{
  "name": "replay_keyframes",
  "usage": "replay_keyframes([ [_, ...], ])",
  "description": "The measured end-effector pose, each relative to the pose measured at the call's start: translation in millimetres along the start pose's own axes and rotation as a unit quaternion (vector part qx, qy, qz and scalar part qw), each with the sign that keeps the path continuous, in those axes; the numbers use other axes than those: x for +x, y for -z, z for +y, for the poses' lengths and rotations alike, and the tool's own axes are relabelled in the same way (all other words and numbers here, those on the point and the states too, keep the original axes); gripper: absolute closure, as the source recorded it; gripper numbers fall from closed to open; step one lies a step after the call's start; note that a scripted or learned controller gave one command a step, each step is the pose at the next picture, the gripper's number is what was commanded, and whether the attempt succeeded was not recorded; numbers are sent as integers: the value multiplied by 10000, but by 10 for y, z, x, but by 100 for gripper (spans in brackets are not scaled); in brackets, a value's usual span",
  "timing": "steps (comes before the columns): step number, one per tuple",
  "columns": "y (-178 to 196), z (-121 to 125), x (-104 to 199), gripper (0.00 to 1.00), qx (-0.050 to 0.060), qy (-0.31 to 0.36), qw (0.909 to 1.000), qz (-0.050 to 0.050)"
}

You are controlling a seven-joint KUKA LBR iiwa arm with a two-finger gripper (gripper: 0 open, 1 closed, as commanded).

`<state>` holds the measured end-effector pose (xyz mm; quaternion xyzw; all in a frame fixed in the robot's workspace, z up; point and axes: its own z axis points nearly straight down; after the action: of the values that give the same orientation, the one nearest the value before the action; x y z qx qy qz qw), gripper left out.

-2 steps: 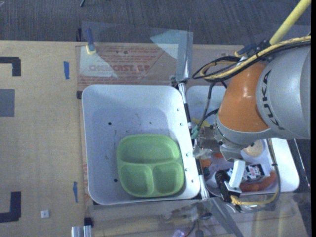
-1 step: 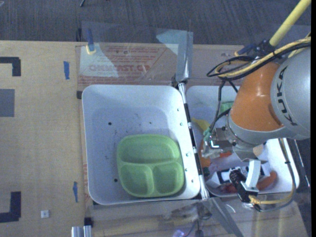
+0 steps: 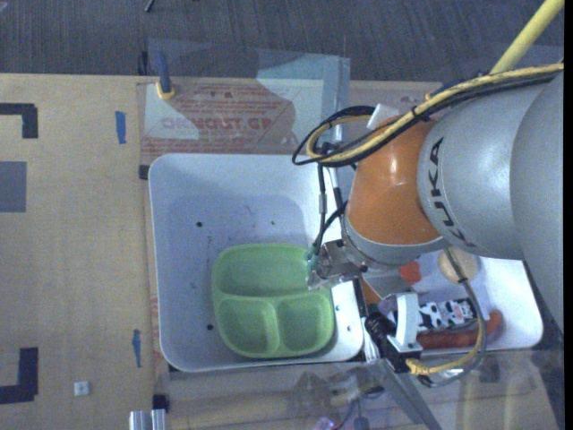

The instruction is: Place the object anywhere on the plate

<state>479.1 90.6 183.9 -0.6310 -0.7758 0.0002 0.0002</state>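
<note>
Mostly, the arm (image 3: 466, 168) hides the right bin (image 3: 524, 316) beside the plate (image 3: 269, 298).

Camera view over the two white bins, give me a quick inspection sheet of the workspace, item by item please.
Surface: tan wooden bench with blue tape marks, bearing two shallow white bins; left bin, right bin.
Job's things: green three-compartment plastic plate in the left bin's near half, nothing on it.
Clutter: in the right bin, a black-and-white cow-patterned toy, a reddish sausage-shaped item, an orange piece.
Claw: hidden under the grey arm's orange band; state cannot be told.
Cables: yellow and black cables along the arm.
Surroundings: dark carpet beyond the bench.
</note>
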Motion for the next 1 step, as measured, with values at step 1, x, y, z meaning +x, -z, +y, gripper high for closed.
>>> replay_keyframes([
  [1, 3, -77, -378, 100, 5, 833, 9965, 5],
])
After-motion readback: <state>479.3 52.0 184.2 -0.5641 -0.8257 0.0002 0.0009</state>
